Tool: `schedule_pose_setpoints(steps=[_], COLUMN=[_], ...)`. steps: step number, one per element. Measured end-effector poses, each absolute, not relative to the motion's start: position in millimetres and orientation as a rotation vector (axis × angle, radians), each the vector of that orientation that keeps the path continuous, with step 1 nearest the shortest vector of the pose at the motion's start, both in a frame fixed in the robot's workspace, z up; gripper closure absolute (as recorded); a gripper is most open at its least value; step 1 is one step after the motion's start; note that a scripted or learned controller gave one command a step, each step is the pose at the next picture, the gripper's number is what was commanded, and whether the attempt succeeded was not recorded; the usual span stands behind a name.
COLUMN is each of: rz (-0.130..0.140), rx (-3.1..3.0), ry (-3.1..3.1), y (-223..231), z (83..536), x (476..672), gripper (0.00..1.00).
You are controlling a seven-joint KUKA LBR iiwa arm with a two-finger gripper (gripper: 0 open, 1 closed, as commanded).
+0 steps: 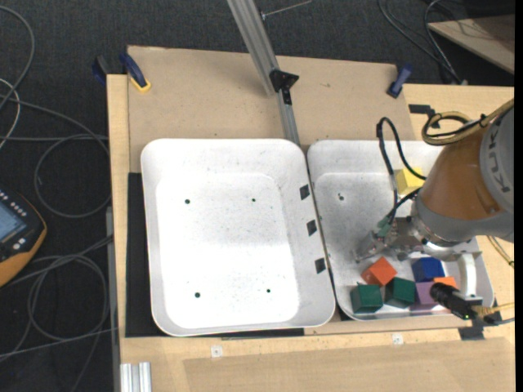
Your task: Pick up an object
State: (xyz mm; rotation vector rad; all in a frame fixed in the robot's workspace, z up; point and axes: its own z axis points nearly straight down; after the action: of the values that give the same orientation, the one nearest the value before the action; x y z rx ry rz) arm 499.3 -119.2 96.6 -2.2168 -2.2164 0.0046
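My gripper (382,241) hangs low over the middle of the right bin (347,182), at the end of the grey arm with its orange band (458,188). Just below it lies an orange block (378,272), close to the gripper's tip; I cannot tell if they touch. Along the bin's near edge sit two dark green blocks (368,298) (402,291), a blue block (426,268), a purple block (425,295) and a small orange piece (444,282). The arm hides part of the bin's right side.
The left bin (163,170) lies beside the right one, with a raised divider (315,227) between them. A slanted metal pole (261,47) rises behind the bins. Cables trail on the floor at left.
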Motion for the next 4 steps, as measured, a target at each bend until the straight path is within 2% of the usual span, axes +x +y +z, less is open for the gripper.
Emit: schedule_pose_setpoints(steps=[1,2,3,4], rz=[-0.003,-0.006,-0.008,-0.005], rx=[-2.221,-2.224,-2.223,-2.222], ry=[-2.222,-2.228,-2.229,-2.227], y=[-119.4,-121.7,-113.5,-113.3], z=[110.1,167.4,227.2,256.0], x=[501.2,512.4,511.3,512.7], gripper=[1.00,1.00,1.00,1.00])
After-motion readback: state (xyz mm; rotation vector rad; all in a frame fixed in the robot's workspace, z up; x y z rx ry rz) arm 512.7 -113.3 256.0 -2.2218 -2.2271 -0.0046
